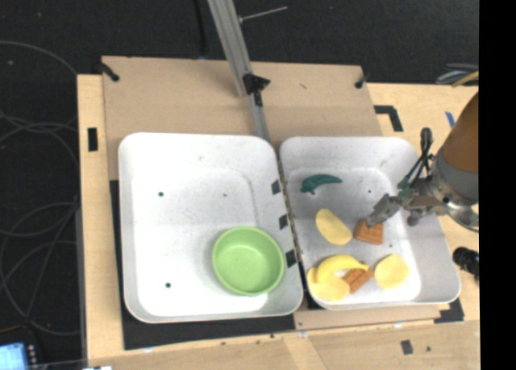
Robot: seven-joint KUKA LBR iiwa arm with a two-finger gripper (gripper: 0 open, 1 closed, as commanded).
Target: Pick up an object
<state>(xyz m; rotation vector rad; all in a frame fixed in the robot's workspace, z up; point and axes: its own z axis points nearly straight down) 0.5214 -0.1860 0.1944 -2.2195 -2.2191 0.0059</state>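
Observation:
The right bin [419,284] holds several small objects: a teal curved piece [320,183] near its back, a yellow oval piece [332,227] in the middle, an orange-brown wedge [370,234], a yellow cluster with an orange bit [339,274] at the front, and a yellow round piece [392,271]. My gripper [377,216] reaches in from the right and hangs low, right over the orange-brown wedge. Nothing is visibly held.
The left bin [161,175] contains a green bowl [247,259] at its front right corner. A metal pole [230,30] slants up from the back between the bins. The arm's orange band [461,147] sits at the right edge.

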